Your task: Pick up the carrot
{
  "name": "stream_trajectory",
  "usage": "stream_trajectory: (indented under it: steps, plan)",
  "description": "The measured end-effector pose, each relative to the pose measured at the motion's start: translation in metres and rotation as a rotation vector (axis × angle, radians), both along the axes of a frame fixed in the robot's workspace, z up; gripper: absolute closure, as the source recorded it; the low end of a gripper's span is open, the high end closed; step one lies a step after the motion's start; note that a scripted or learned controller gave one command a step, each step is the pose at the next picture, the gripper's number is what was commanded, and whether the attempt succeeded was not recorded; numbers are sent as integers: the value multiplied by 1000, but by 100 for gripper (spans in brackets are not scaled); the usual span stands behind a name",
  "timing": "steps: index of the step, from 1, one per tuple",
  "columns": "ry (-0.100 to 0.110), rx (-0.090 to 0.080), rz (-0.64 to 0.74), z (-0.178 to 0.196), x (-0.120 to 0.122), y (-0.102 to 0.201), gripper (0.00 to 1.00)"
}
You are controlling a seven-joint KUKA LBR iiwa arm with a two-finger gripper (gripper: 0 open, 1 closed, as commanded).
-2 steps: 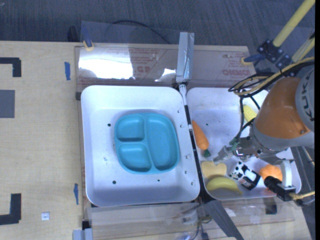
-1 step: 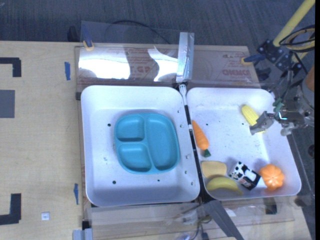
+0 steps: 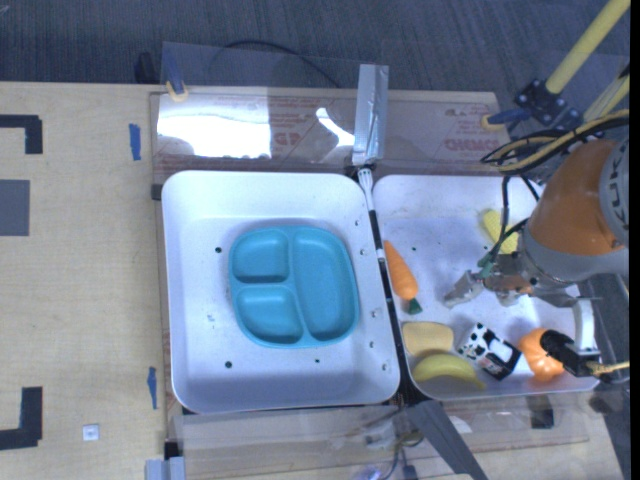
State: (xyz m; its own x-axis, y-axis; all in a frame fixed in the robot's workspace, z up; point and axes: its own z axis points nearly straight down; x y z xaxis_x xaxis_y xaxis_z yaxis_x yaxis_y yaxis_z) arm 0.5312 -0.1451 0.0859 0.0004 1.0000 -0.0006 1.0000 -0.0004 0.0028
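The carrot [image 3: 402, 272] is orange with a small green end. It lies in the right bin [image 3: 440, 203], close along the bin's left wall, pointing toward the near side. My gripper [image 3: 465, 289] hangs low over the middle of the same bin, to the right of the carrot and apart from it. Nothing shows in its grasp. The arm's orange band [image 3: 575, 208] rises behind it at the right.
The right bin also holds a yellow piece [image 3: 494, 228] at the back, a tan slice [image 3: 426, 336] and a yellow-green fruit [image 3: 447, 369] in front, a black-and-white toy [image 3: 488, 349] and an orange item [image 3: 545, 356]. A blue divided plate [image 3: 294, 285] sits in the left bin [image 3: 190, 298].
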Motion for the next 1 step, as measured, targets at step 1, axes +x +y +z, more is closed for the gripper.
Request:
stream_trajectory:
  steps: [1]
  plan:
    - [-2,-4,155,98,56,-47,0]
